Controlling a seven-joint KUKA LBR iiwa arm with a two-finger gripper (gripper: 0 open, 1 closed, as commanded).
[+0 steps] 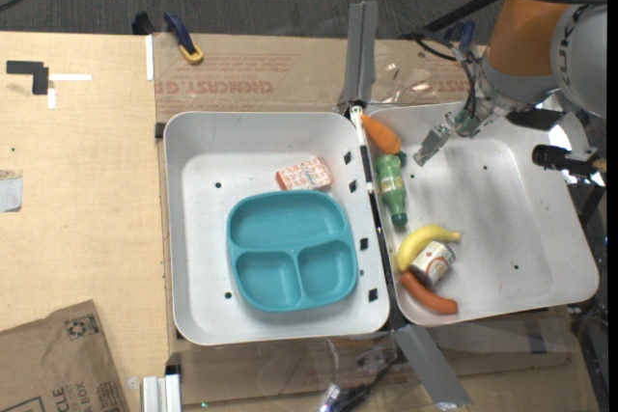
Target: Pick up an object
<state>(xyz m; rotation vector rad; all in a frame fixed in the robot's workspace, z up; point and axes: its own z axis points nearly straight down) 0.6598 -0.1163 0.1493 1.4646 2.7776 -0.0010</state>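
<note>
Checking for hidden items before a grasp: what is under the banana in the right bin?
The banana lies over a small can, whose label end shows below it. A sausage lies beside the can. What the banana covers of the can stays hidden.

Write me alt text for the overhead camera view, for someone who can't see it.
A grey and orange robot arm's gripper hovers over the right white bin, near a carrot, green bottle, banana, small can and hot dog along its left side. The left white bin holds a teal divided plate and a snack packet.
</note>
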